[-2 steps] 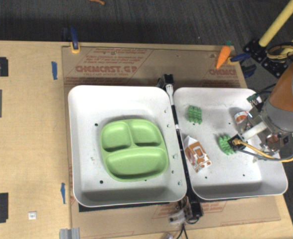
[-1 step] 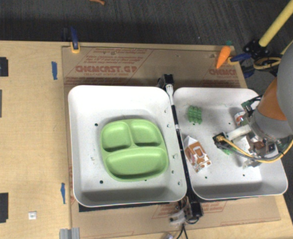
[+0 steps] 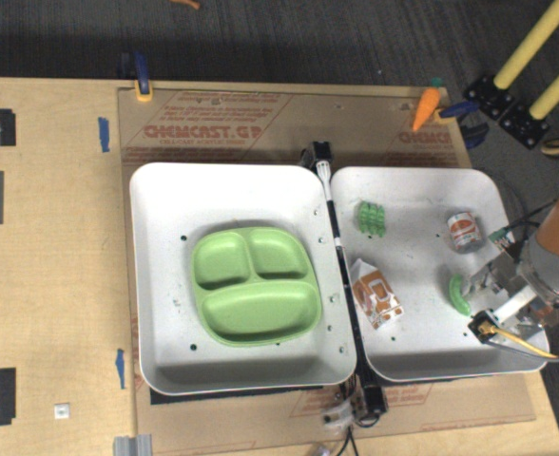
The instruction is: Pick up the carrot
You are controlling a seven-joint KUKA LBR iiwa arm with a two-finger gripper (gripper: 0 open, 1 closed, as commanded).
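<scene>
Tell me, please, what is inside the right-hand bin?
The right bin holds a green block, a small can, and a crumpled packet. The pincer covers part of a green item, so its shape is unclear.

You get even, soft overhead light with faint shadows. The white bins [image 3: 165, 255] glare slightly, and detail looks soft throughout.

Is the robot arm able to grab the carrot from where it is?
Probably not easily. The carrot lies outside both bins, on the board beyond the right bin. The gripper is low inside that bin beside a green thing. Nothing blocks the carrot, but the arm must lift out over the rim.
</scene>
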